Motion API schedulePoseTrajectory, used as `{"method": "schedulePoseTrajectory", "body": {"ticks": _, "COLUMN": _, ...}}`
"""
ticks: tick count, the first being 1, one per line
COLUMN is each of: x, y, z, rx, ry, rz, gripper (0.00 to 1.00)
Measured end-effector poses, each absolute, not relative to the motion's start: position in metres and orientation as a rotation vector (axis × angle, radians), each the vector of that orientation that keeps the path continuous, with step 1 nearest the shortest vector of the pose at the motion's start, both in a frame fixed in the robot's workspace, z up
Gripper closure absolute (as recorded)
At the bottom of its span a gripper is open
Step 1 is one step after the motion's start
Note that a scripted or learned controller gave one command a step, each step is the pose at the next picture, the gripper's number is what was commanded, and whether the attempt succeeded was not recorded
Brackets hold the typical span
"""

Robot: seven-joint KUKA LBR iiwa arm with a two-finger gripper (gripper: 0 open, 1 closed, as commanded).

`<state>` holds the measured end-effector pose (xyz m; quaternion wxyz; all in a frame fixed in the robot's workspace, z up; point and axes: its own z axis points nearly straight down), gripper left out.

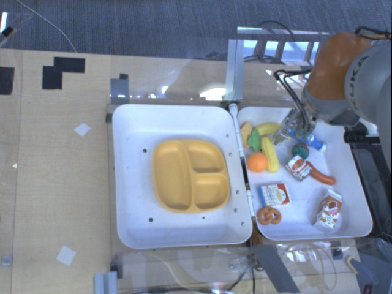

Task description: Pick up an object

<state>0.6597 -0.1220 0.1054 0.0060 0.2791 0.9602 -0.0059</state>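
Objects in rt bin [361, 213] — approx 9; gripper [293, 129] above — 1 banana [267, 128].

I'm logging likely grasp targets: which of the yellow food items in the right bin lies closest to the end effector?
The banana, at the bin's far edge just left of the end effector. The corn cob lies nearer the camera, beside the orange.

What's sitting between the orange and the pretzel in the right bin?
A small snack box lies between the orange and the pretzel, slightly right of that line, in the camera view.
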Motion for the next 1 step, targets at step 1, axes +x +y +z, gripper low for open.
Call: {"method": "schedulePoseTrajectory", "body": {"ticks": 1, "x": 0.6381, "y": -0.1223, "z": 0.1886, "rx": 0.772, "ry": 3.026, "rz": 0.003, "gripper": 1.00}}
